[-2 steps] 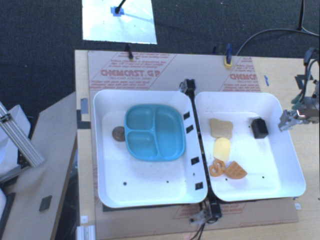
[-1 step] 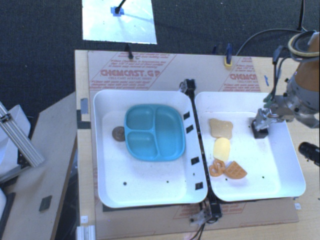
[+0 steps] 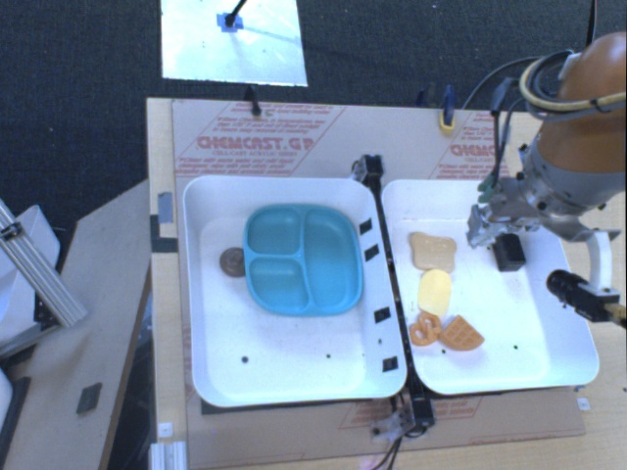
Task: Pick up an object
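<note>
Two white bins sit side by side on the counter (image 3: pixel 167 262). The left bin (image 3: pixel 211 360) holds a blue divided plate (image 3: pixel 302 259), lying flat near its middle, and a small brown disc (image 3: pixel 231 261) just beside the plate's left edge. The right bin (image 3: pixel 549 355) holds four pieces of toy food close to its left wall: a tan bread slice (image 3: pixel 433 251), a pale yellow piece (image 3: pixel 435 291) below it, an orange pretzel (image 3: pixel 425 329) and an orange wedge (image 3: pixel 460 335) touching the pretzel. The end effector (image 3: pixel 498 235) hangs over the upper part of the right bin, near the bread slice; whether it is wide or narrow cannot be told.
</note>
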`<state>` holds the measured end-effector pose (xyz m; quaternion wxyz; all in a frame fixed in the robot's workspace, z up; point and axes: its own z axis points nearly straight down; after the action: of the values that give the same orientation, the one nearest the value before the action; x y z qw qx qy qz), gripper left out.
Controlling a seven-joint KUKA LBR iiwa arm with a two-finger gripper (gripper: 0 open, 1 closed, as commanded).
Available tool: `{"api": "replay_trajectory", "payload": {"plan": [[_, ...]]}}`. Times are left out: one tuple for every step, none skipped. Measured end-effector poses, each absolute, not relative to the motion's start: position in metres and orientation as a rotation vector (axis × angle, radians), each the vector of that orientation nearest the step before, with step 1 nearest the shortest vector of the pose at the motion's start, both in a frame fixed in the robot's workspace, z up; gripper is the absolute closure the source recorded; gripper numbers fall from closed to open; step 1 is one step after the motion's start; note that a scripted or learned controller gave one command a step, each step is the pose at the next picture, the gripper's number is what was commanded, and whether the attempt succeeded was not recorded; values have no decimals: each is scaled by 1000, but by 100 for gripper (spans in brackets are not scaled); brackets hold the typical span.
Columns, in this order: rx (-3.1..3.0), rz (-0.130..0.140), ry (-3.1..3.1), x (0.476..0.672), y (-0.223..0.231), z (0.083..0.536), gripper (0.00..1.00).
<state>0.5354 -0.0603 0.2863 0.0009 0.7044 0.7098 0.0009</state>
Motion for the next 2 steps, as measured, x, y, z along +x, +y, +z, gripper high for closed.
{"api": "replay_trajectory", "payload": {"plan": [[2212,2,2231,544,-6,267,100],[2212,2,2230,549,49,252,100]]}}
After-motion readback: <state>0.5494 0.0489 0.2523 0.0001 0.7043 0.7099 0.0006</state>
